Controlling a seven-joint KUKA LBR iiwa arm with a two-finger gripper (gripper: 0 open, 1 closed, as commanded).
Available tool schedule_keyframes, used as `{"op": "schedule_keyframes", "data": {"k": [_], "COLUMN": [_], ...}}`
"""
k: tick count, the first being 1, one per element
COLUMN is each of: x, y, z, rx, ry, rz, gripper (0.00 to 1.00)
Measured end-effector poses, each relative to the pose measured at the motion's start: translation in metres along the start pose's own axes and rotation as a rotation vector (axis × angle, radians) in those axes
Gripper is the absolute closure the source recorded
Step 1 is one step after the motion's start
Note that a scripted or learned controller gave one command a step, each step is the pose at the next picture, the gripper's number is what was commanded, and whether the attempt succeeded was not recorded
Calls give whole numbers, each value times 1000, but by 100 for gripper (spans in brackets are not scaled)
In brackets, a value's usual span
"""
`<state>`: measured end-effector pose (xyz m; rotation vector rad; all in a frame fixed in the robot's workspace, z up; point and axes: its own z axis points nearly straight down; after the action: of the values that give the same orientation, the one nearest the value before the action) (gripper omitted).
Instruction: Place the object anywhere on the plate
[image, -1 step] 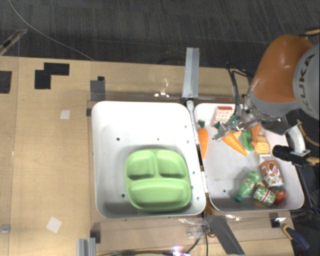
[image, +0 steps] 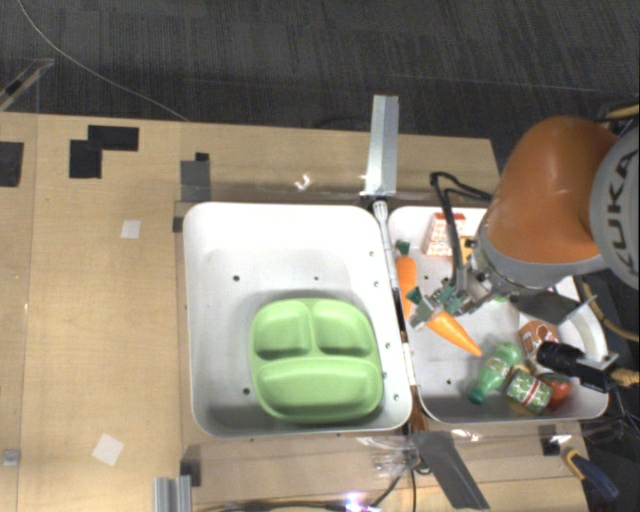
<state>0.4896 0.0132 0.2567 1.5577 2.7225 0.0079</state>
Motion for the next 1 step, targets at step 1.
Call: {"op": "schedule_keyframes", "data": {"k": [1], "x": [56], "y": [36], "z": [74], "rx": [5], "ry": [3], "rz": [-148], "gripper": [100]}}
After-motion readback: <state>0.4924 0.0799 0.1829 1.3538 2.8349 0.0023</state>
